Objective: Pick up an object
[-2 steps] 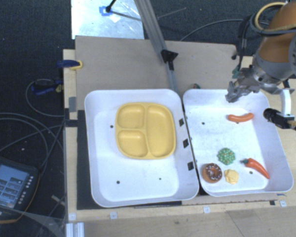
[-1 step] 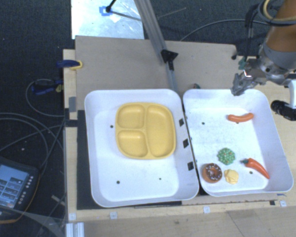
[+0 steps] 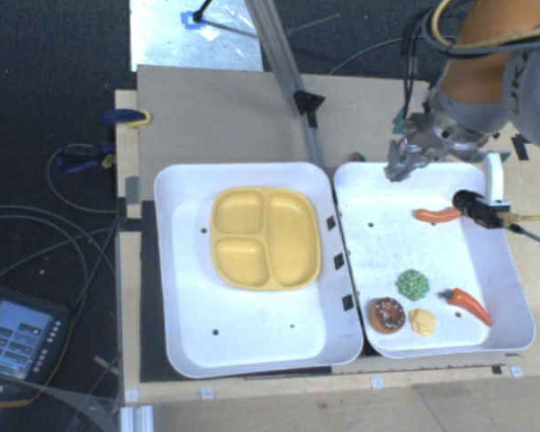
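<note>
Near the front edge of the right shallow white bin point(image 3: 508, 273), a brown ring doughnut point(image 3: 387, 314), a small yellow lump point(image 3: 422, 321), a green bumpy ball point(image 3: 412, 284) and an orange carrot point(image 3: 469, 304) are lying close together. Farther back, an orange sausage point(image 3: 437, 214) is resting. A yellow three-compartment plastic plate point(image 3: 265, 238) is sitting in the left white bin point(image 3: 184, 286). The grey two-finger gripper point(image 3: 401, 165) is hovering over the right bin's far left corner, nothing visibly between its fingers.

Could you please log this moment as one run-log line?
gripper: over right bin far edge, holding nothing | sausage, carrot, donut: in bin | yellow plate: left bin
</note>
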Motion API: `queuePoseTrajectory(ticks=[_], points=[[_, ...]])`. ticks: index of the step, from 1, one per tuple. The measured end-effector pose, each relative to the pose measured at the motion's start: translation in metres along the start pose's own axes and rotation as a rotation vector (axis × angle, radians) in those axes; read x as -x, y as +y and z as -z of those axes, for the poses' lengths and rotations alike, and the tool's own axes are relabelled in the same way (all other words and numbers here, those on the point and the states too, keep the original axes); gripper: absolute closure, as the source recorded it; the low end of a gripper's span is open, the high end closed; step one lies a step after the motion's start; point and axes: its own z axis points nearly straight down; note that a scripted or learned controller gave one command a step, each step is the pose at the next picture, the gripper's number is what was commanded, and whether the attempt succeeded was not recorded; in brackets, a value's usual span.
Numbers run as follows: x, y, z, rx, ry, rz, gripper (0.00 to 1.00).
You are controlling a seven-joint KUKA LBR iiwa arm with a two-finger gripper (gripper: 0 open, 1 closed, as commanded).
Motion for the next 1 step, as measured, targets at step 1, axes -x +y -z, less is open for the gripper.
queuePoseTrajectory(ticks=[1], points=[[-0.0490, -0.0117, -0.0070, -0.001, 0.000, -0.001, 1.00]])
